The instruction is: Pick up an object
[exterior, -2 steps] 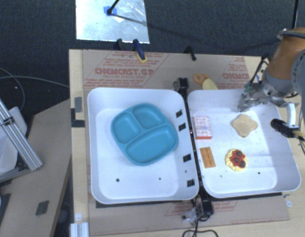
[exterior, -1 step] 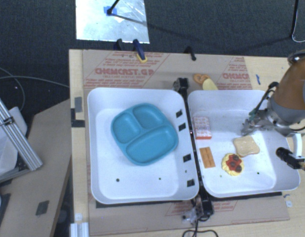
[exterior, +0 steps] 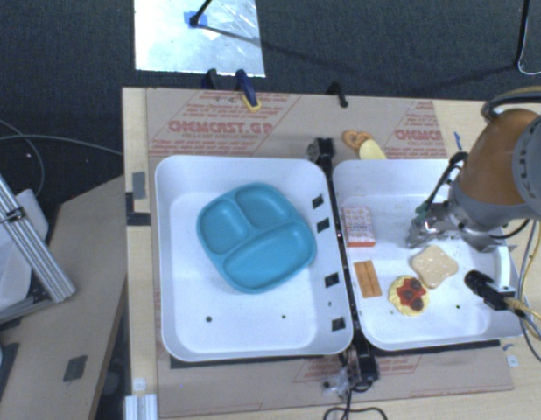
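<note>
Reaching in from three o'clock, the arm [exterior: 502,169] sets its jaws low in the right bin [exterior: 384,331], just above the bread slice [exterior: 433,265]; their opening cannot be told. At seven o'clock of the slice lies a small pizza [exterior: 409,295]. A blue divided plate [exterior: 256,235] occupies the left bin [exterior: 179,322].

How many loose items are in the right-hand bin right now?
4. A red-and-white packet near the bin's left wall, an orange bar below it, a small pizza piece lower centre, and a bread slice just under the gripper. The arm may hide more.
</note>
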Available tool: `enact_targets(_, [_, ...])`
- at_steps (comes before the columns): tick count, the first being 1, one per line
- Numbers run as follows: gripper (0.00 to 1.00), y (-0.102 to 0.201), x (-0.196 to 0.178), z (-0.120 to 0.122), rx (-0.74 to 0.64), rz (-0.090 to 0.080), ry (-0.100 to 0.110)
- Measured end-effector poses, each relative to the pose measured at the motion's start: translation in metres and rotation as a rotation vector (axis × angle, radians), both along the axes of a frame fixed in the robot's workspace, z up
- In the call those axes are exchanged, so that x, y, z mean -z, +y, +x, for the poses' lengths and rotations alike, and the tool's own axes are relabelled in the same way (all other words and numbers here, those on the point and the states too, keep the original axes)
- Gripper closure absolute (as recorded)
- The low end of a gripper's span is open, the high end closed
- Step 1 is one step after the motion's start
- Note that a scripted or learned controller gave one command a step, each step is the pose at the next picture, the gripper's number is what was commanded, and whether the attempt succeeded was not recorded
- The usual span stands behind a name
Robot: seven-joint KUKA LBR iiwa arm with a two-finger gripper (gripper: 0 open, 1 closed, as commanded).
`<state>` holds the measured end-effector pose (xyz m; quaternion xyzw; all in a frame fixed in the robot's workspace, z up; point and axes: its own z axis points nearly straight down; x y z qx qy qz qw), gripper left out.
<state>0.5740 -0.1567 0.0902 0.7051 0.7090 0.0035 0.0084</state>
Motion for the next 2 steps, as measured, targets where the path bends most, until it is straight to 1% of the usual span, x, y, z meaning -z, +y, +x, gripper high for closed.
enact_targets(1, [1.00, 0.037, 0.000, -0.046, 0.004, 0.000, -0.005])
enact_targets(2, [1.00, 0.105, -0.100, -0.086, -0.005, 0.010, 0.008])
